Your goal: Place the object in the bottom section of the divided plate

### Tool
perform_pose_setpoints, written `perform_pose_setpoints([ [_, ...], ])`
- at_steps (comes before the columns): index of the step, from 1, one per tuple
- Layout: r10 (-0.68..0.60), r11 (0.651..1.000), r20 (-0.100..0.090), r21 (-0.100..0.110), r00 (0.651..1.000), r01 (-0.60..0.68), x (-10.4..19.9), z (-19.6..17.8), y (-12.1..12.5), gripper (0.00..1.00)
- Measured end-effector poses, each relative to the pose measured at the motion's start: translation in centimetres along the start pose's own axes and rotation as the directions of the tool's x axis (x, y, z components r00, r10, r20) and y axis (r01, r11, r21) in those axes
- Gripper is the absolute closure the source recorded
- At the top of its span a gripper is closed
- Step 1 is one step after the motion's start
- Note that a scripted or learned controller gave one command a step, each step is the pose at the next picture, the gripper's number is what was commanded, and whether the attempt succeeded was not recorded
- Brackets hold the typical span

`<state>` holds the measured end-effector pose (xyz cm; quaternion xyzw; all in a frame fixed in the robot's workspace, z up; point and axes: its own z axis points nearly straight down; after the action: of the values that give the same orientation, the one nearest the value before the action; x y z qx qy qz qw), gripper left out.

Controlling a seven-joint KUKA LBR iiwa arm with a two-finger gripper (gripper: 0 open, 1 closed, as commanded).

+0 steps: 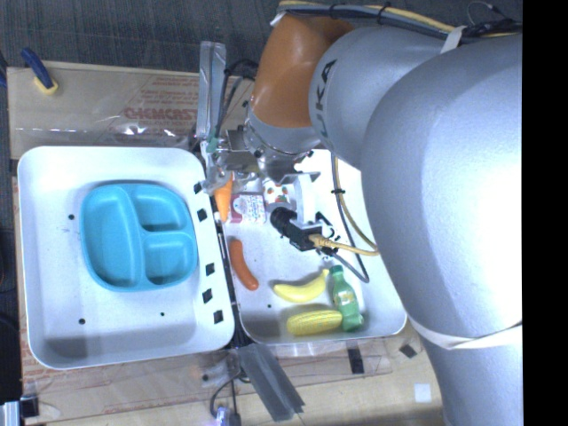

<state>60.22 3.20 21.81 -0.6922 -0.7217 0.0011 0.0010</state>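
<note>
1. In the right bin [377,325], under the big grey arm [426,149], lie several toy foods: a carrot [224,199] against the left wall, a sausage [243,264] below it, a banana [300,287], a corn cob [312,322] and a green bottle [346,298] near the bottom edge.
2. The left bin [44,264] bears the blue plate [138,234], which has one large section on its left and two smaller ones on its right; it carries nothing.
3. The gripper [232,171] sits at the top left corner of the right bin, just above the carrot. The wrist hides its fingers, so I cannot tell whether they are wide or closed, nor whether they hold anything.
4. The task does not name the object; by the gripper's place, the carrot is my guess.
5. The carrot stands roughly upright in the view, touching or nearly touching the wall between the bins. That leaves little room for a finger on that side.
6. It looks like a light, stiff plastic toy with a smooth, tapering body. It will probably not crush, but it could slip or roll out of a pinch.
7. The best hold would be across the thicker middle, fingers closing along the wall, not toward it.
8. No object is on the plate yet, so the carry across remains.
</note>
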Motion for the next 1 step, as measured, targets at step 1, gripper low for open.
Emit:
perform_pose_setpoints([
  [1,-0.162,0.987,0.000,0.003,0.987,0.162,8.94,1.18,-0.70,1.00],
])
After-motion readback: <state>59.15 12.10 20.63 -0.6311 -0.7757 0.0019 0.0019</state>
